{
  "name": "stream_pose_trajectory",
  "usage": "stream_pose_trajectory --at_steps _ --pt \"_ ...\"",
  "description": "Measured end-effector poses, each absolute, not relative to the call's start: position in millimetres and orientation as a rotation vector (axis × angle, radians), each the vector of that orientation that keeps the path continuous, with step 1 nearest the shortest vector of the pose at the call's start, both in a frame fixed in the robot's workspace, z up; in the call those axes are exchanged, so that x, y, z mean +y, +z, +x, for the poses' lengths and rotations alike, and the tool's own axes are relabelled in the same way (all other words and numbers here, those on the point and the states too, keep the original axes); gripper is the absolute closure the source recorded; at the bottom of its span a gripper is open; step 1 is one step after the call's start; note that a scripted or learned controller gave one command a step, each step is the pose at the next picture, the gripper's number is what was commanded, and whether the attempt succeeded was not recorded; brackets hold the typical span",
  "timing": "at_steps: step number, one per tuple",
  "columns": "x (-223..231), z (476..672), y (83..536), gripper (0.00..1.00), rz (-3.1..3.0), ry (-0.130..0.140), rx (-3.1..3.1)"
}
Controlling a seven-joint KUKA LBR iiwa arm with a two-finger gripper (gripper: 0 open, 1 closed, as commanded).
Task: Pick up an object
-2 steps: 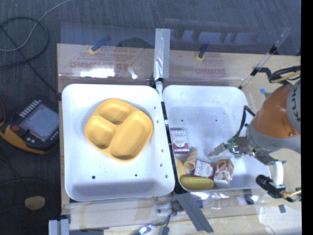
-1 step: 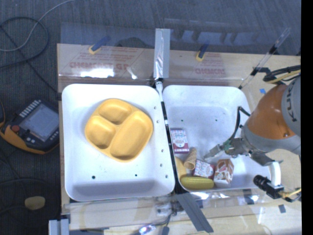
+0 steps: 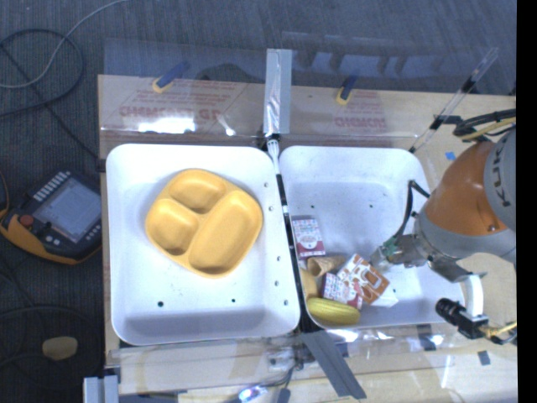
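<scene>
The right bin holds a small red and white carton against its left wall. A crumpled red and white packet lies nearer the front, with a tan piece to its left and a yellow banana along the front edge. My gripper is low in the right bin, just right of and above the packet, under the orange-banded wrist. Nothing shows as held in it.
The left bin bears a yellow three-part plate. A metal divider separates the two bins. A handheld control pendant lies on the floor to the left. Clear plastic sheeting stands behind the bins.
</scene>
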State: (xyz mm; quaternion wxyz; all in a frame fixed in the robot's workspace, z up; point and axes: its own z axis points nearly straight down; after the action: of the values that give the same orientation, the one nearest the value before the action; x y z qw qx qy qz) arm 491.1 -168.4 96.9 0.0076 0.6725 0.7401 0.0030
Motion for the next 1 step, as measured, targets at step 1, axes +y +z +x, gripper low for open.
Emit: stream_pose_trajectory --at_steps 1 --pt "-168.4 491.0 96.8 0.0 2.102 0.009 2.314"
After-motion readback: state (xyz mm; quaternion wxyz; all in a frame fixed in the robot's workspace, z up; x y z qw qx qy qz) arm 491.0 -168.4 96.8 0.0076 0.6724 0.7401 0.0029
